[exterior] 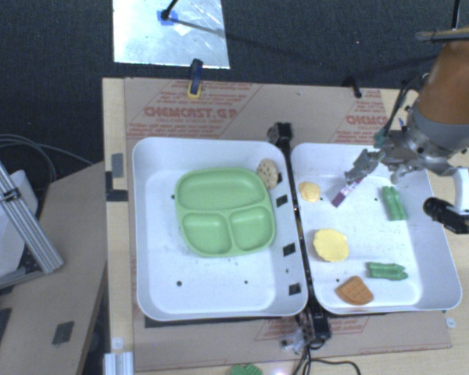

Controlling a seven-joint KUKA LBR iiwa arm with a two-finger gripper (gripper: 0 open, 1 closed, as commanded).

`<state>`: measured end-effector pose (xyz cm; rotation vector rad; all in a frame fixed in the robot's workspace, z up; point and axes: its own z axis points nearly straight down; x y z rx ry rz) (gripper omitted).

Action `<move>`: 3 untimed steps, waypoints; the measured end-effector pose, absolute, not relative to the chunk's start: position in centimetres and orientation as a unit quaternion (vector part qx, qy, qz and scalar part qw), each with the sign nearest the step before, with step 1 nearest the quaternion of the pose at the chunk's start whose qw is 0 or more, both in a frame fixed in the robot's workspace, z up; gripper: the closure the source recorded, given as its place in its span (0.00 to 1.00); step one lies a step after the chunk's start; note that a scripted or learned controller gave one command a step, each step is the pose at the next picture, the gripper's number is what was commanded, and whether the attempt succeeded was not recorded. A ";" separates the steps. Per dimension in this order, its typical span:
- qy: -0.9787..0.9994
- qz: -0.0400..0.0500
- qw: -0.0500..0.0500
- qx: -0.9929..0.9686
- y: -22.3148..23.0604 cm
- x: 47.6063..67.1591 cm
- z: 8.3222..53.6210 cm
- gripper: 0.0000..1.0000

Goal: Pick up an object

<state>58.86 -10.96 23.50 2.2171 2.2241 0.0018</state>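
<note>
My gripper (342, 195) hangs over the upper middle of the right bin (438, 287), slanting down to the left from the grey and orange arm. A small pale yellow piece (309, 191) lies just left of its tip. Below it rests a round yellow piece (331, 245). An orange wedge (353, 291) and a green pod (387, 270) lie near the bin's front. Another green piece (392, 202) sits right of the gripper. A purple bit shows at the gripper's tip; whether it is a held thing is unclear.
The left bin (152, 287) holds a green divided plate (223, 212) and a brown cookie (267, 173) by its upper right corner. A black divider (291, 233) runs between the bins. A metal frame (19, 225) stands at the far left.
</note>
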 end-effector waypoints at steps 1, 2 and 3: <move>0.707 -0.002 -0.002 0.708 -15.8 61.4 13.9 0.00; 0.707 0.002 0.005 0.708 -20.9 60.5 8.6 0.00; 0.708 0.004 0.012 0.706 -20.9 60.9 10.3 1.00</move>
